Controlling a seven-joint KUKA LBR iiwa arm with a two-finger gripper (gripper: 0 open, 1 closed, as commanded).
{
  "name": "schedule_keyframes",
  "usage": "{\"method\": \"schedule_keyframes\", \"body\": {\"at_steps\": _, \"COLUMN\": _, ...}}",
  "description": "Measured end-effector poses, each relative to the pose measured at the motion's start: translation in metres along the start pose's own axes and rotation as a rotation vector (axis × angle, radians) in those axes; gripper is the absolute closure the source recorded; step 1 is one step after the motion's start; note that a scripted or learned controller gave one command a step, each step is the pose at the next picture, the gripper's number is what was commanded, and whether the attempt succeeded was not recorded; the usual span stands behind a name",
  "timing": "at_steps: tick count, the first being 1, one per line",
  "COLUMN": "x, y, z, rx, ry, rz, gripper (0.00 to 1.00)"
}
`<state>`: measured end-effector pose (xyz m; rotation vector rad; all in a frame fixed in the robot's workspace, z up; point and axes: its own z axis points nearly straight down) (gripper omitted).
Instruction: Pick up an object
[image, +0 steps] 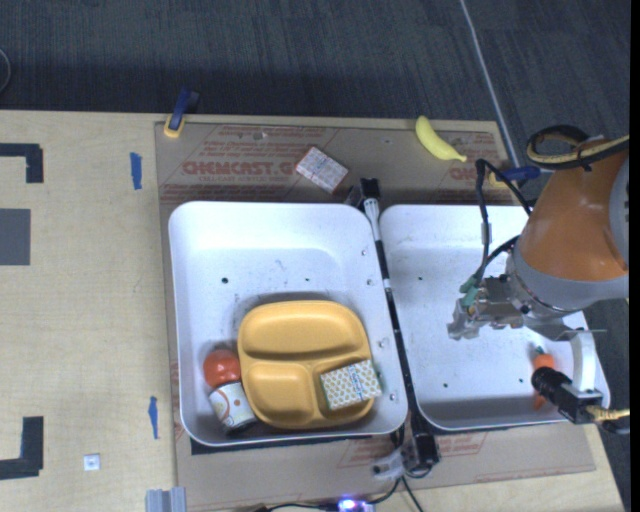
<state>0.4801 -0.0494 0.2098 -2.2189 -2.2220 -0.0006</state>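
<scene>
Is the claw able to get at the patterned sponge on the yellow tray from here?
Probably yes: the patterned sponge lies uncovered on top of the yellow tray in the left bin. The claw hangs over the right bin, so it must cross over.

Tray (290, 345) in left bin (200, 260), packet (350, 385) on tray, hand (470, 318) over right bin (430, 250)

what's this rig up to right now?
A single arm reaches in from the right, its end effector hanging over the right bin. Nothing is visibly gripped. The pickable things sit in the left bin: a yellow divided tray with a small patterned box in one compartment, and an orange-and-white object beside the tray's left edge. A banana and a small packet lie on the board behind the bins.
</scene>
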Motion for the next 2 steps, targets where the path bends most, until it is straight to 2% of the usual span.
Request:
{"method": "schedule_keyframes", "body": {"at_steps": 1, "x": -0.048, "y": 0.005, "z": 0.046, "rx": 0.001, "ry": -0.001, "rz": 0.003, "gripper": 1.00}}
{"method": "schedule_keyframes", "body": {"at_steps": 2, "x": -0.110, "y": -0.001, "z": 0.039, "rx": -0.003, "ry": -0.003, "rz": 0.002, "gripper": 1.00}}
